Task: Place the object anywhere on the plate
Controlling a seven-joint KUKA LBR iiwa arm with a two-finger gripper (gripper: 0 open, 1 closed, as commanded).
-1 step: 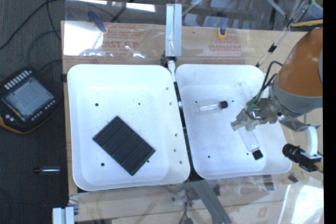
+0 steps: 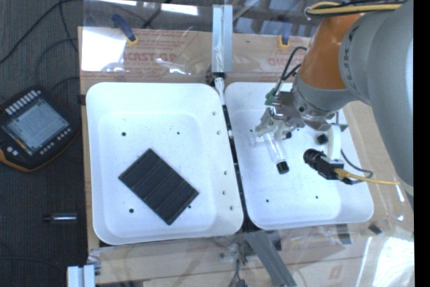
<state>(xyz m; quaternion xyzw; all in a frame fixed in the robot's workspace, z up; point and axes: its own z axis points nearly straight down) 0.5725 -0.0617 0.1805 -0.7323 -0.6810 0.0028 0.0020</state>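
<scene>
A dark, ribbed, rectangular plate [image 2: 158,185] lies flat in the left bin [image 2: 107,104], turned at an angle so one corner points toward the bin's near edge. It sits in the lower middle of that bin, apart from every wall.

To the right of the plate, across the seam where the two bins meet, the arm [image 2: 363,57] reaches over the right bin [image 2: 302,208]. Its gripper [image 2: 272,144] hangs above the upper middle of that bin's floor, well apart from the plate. Whether the gripper is open or closed cannot be told from this angle. A small dark piece [image 2: 282,167] shows at its lower end, too small to say whether it is part of the tool or the object to be placed.

A yellow cable [image 2: 366,179] trails right of the gripper. Far left of the plate, outside the bins, a handheld control pad [image 2: 33,126] rests on the floor.
</scene>
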